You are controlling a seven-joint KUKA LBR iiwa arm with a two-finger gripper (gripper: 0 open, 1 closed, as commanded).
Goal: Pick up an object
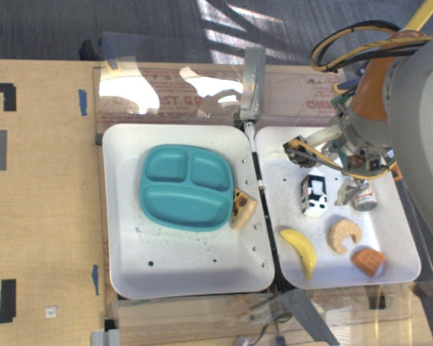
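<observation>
Over the right-hand bin (pixel 408 265) the grey arm reaches in, and its gripper (pixel 357 192) sits low near the far right corner; I cannot tell from here how its claw stands or whether it has hold of anything. Just beside it to the left lies a small black-and-white cow figure (pixel 315 195). Nearer the front lie a yellow banana (pixel 301 249), a pale croissant-like piece (pixel 344 235) and an orange waffle-textured lump (pixel 367 261). Across the divider, the left bin (pixel 123 265) holds a teal divided plate (pixel 185 187), with a sandwich-like toy (pixel 242 207) touching its right edge.
</observation>
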